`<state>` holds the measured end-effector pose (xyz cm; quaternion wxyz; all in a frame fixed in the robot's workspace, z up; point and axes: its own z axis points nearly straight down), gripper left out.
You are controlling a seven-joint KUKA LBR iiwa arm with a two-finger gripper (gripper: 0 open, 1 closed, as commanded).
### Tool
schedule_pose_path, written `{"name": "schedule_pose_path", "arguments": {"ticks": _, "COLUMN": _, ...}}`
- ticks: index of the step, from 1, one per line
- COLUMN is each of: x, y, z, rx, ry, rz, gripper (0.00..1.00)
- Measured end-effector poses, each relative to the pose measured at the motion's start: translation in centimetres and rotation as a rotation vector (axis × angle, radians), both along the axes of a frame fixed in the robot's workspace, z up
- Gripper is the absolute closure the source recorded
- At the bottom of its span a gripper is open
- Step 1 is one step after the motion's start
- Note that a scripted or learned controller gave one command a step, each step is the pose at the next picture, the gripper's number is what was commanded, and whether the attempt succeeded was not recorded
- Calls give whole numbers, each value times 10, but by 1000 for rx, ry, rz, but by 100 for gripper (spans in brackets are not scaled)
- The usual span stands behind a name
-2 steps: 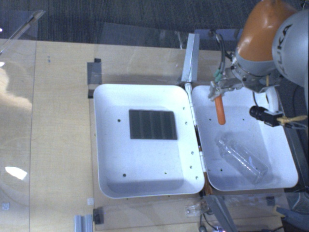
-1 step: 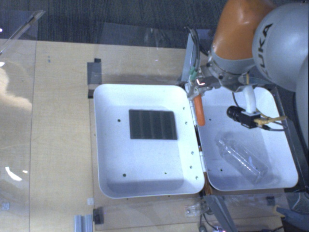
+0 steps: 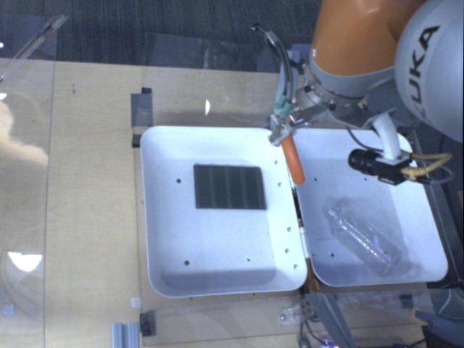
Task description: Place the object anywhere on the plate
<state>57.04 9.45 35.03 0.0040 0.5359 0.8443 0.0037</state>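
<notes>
Letters "UKA" read on the grey arm (image 3: 428,56) at upper right. The claw (image 3: 281,133) is clenched on an orange carrot (image 3: 293,161), hanging over the seam between bins, right of the dark plate (image 3: 229,187).

Open room over dark plate (image 3: 230,187); clear bottle (image 3: 364,239) across right bin (image 3: 428,216).

The arm (image 3: 377,42) is cut off by the top and right edges, so its upper part cannot be seen. The pincer (image 3: 279,133) is small and partly covered by the wrist, and how its fingers stand cannot be told. The upper end of the orange object (image 3: 293,162) is hidden under the pincer. The clear bottle (image 3: 362,238) is faint, with an unclear outline. The bench (image 3: 72,194) is cut by the left edge.
</notes>
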Motion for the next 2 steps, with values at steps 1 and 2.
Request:
{"name": "schedule_pose_path", "arguments": {"ticks": 1, "x": -35, "y": 50, "z": 26, "rx": 0, "ry": 0, "rz": 131, "gripper": 100}}
{"name": "schedule_pose_path", "arguments": {"ticks": 2, "x": -35, "y": 50, "z": 26, "rx": 0, "ry": 0, "rz": 131, "gripper": 0}}
